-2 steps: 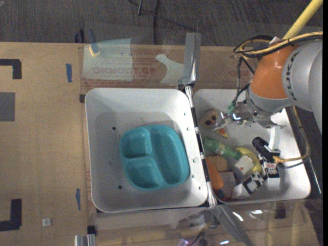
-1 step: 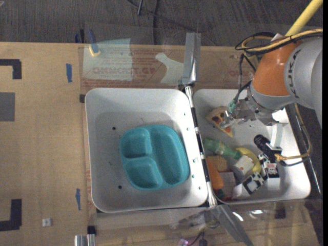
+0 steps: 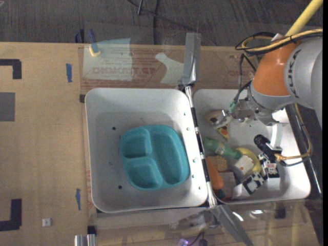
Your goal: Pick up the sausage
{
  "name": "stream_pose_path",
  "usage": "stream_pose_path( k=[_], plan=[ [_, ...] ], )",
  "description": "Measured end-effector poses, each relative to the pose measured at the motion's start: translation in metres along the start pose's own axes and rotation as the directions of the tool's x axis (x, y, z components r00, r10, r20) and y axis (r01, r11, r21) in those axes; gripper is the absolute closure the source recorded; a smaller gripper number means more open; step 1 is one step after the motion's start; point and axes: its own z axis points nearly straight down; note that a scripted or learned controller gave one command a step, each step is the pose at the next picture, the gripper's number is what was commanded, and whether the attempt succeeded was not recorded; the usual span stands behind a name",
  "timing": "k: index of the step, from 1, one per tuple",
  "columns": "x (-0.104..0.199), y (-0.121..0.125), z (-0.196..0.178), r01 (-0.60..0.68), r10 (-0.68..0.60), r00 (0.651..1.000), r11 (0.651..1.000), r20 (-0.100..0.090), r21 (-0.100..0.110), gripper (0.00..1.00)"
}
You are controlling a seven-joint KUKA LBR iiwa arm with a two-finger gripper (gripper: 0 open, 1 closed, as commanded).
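The worktop (image 3: 41,152) is a tan, cardboard-coloured surface with black corner marks and small strips of blue tape. Beyond its far edge lies a dark carpeted floor (image 3: 61,6) with a black cable (image 3: 141,1) trailing over it. The left bin (image 3: 102,111) holds a teal divided plate (image 3: 152,156). The right bin (image 3: 292,186) is cluttered along its left and near sides. What looks like the sausage (image 3: 216,180), an orange-red piece, lies near that bin's near left corner, beside a green bottle (image 3: 221,148) and a yellow item (image 3: 247,159).

The gripper (image 3: 224,117) reaches low over the far left part of the right bin, well apart from the sausage. Whether it is open or closed cannot be told.
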Motion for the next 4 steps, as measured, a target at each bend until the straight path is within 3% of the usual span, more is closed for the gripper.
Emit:
stream_pose_path(
  k=[1,2,3,4],
  plan=[
    [-0.001,0.001,-0.011,-0.001,0.001,1.0,1.0,0.001,-0.004,1.0],
    [-0.001,0.001,-0.011,-0.001,0.001,1.0,1.0,0.001,-0.003,0.0],
    [-0.059,0.029,0.011,-0.017,0.017,1.0,1.0,0.001,0.009,0.0],
    [-0.01,0.004,0.011,0.032,-0.032,0.999,0.999,0.005,0.002,0.0]
  ],
)
